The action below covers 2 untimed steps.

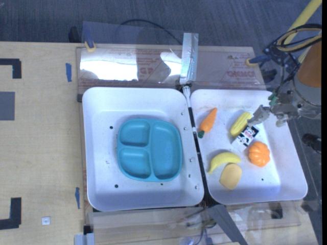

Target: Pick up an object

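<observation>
Corn cob (239, 123), yellow, lies tilted in the far part of the right bin (291, 185), its far end just beside the pincer (261, 113). Whether the pincer is open or closed cannot be told; nothing shows between its tips. Touching the corn on its near right is a small white card with black and red print (247, 135), and an orange pumpkin-like toy (259, 153) sits just right of that. A carrot (207, 121) lies to the left by the bin wall. A banana (223, 160) and a yellow potato-like lump (231, 176) rest nearer. The left bin (97, 152) holds a blue divided tray (150, 148). Both bins stand on the desk (36, 137).
</observation>
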Available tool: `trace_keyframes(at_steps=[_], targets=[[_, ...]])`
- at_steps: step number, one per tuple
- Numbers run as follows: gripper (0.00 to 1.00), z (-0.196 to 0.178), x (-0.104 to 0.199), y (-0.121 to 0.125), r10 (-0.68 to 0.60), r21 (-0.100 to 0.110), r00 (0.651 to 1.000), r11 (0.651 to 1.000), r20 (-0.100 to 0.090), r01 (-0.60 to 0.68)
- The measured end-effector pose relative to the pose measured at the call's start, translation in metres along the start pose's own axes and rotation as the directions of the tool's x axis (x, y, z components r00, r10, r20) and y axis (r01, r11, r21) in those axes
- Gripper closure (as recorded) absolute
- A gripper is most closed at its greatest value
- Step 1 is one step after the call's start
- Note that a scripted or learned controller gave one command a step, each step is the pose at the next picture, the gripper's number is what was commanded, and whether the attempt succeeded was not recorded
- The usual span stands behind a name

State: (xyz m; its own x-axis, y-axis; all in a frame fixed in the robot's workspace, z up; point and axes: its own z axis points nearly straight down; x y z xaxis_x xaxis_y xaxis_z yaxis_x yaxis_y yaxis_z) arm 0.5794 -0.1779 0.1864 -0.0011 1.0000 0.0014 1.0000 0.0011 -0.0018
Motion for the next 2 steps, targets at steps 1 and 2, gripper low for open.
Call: trace_keyframes(at_steps=[1,2], targets=[[0.00,0.098,0.037,0.046,-0.077,-0.009,0.997,0.997,0.004,0.077],[1.00,0.087,0.037,0.047,-0.077,-0.013,0.997,0.997,0.005,0.077]])
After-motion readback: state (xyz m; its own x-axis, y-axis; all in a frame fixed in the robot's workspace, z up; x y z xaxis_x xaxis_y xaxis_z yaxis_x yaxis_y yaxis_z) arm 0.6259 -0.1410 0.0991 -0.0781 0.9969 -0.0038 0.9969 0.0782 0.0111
